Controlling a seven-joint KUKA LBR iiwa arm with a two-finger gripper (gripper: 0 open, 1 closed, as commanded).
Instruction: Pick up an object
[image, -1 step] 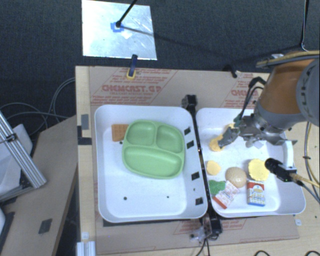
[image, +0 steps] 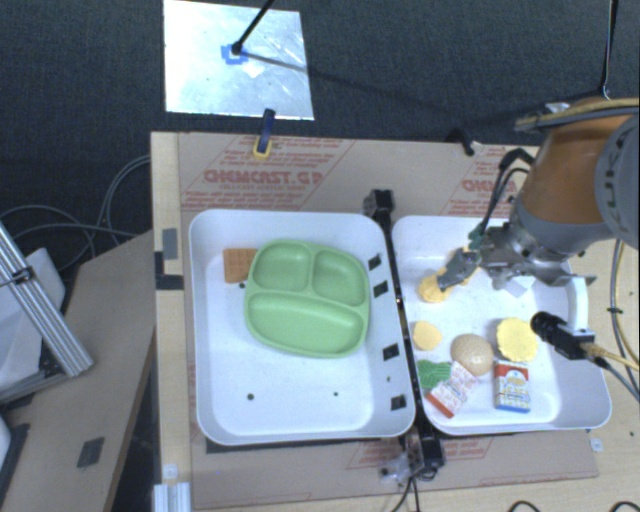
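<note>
My gripper (image: 452, 273) is down in the right bin (image: 585, 400), near its upper left part, with my grey arm and its orange band reaching in from the right; the dark fingers point down and to the left, and their tips sit right at a small yellow piece (image: 432, 291); that piece is a rounded, pale yellow lump lying on the white floor close to the divider between the bins; I cannot tell whether it sits between my fingers or merely beside them, nor how wide they stand.

The other things in this bin lie nearer the front: a flat pale yellow disc (image: 427, 335); a tan, egg-shaped bun (image: 472, 351) just right of it; a ridged bright yellow round (image: 517, 338); a small red and white carton (image: 512, 386) below that; a red and white packet (image: 453, 389) lying tilted; a green leafy bit (image: 433, 373) touching the packet.

The left bin (image: 215, 400) holds a green divided plate (image: 305, 298) with three compartments; an orange cracker (image: 237, 264) lies just beside its upper left edge.
</note>
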